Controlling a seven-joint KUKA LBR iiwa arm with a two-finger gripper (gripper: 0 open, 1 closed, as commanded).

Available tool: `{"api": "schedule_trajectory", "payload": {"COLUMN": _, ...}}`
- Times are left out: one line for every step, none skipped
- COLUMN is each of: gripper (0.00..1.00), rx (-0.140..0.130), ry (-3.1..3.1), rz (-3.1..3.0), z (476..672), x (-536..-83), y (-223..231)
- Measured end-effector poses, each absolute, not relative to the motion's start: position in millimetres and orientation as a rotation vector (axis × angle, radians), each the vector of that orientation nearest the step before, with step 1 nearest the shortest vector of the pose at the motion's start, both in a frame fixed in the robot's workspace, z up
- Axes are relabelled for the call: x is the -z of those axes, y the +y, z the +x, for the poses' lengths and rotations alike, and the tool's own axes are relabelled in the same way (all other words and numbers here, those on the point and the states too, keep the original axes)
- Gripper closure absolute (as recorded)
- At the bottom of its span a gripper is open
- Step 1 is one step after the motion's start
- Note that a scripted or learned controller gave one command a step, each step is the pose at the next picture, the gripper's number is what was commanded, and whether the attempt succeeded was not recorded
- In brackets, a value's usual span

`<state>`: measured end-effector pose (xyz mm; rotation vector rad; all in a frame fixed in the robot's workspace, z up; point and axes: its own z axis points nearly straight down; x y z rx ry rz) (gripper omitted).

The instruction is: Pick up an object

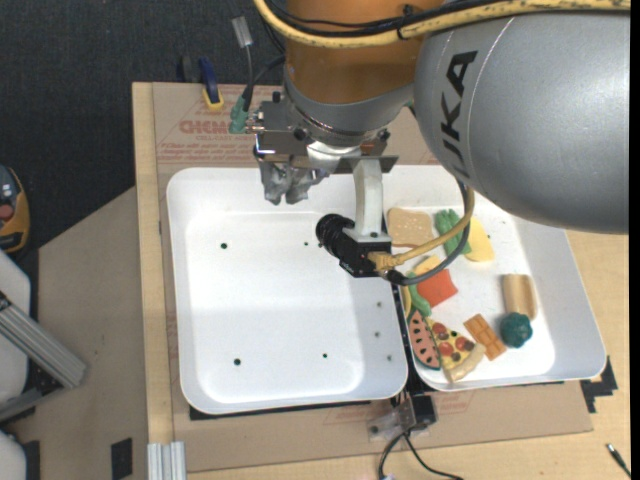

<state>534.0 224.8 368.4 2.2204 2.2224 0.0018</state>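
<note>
- Starting on your left: the left bin (260,368) sits on the brown board (150,218) and it's a plain white tray with a few small dark dots on its floor.
- Above that bin's far edge you've got the gripper (285,186) hanging just over the rim, near the back middle. It points down, and the tips look pressed together with nothing between them, so I'd call it closed on air, though the grey fingers blur a bit against the white.
- Right of the gripper there's a black fitting (345,246) with a pale upright bracket (368,203) on the arm's tooling, hovering over the seam between the two bins, with a yellow cable (425,253) looping off it.
- The big grey arm (530,98) with its orange band (350,18) covers most of the top right.
- Now the right bin (575,353) — that's where all the pickable stuff is, well apart from the gripper:
  - a toast slice (408,226) at the back, with a green piece (447,220) and a yellow piece (482,243) just beside it
  - a red-orange block (437,288) in the middle
  - a watermelon slice (422,336) and a pizza slice (455,348) at the front, touching each other
  - a small orange block (482,333) next to them
  - a tan cylinder (518,293) — and a teal lump (516,330) just in front of it, toward the right side.
</note>
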Motion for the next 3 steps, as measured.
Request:
{"api": "schedule_trajectory", "payload": {"gripper": 1.00, "rx": 0.014, "ry": 2.227, "rz": 2.223, "z": 486.4, "x": -313, "y": 224}}
{"api": "schedule_trajectory", "payload": {"gripper": 1.00, "rx": -0.022, "ry": 2.221, "rz": 2.216, "z": 479.6, "x": -434, "y": 225}}
{"api": "schedule_trajectory", "payload": {"gripper": 1.00, "rx": 0.013, "ry": 2.222, "rz": 2.226, "z": 478.3, "x": -361, "y": 218}}
